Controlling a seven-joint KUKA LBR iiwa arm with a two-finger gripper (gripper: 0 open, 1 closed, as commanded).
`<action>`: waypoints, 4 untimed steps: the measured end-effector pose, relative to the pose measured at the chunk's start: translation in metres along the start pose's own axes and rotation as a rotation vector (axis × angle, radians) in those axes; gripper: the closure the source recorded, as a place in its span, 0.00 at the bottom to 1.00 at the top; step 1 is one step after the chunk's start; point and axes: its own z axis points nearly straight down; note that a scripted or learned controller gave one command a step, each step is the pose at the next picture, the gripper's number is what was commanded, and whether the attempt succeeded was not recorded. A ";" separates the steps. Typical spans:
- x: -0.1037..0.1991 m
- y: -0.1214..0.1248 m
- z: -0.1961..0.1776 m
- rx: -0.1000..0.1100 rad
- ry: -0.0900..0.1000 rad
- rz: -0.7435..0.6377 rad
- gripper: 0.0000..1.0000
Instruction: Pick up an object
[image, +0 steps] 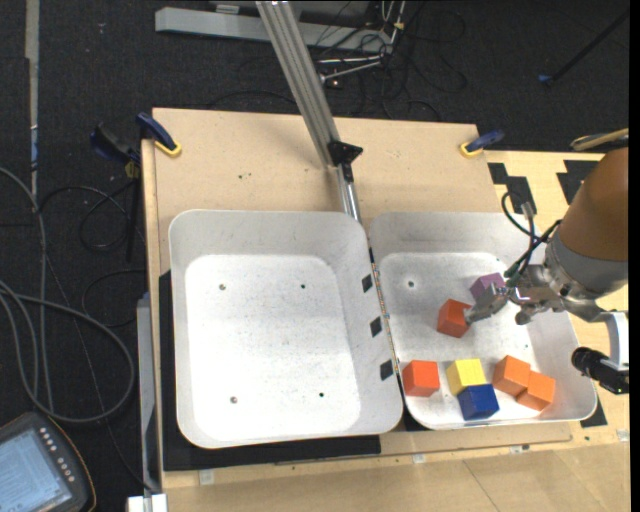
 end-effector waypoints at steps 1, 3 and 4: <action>-0.006 0.003 0.054 -0.002 0.000 0.000 0.00; -0.012 0.014 -0.014 -0.013 -0.004 -0.004 1.00; -0.012 0.016 -0.042 -0.012 -0.003 -0.004 1.00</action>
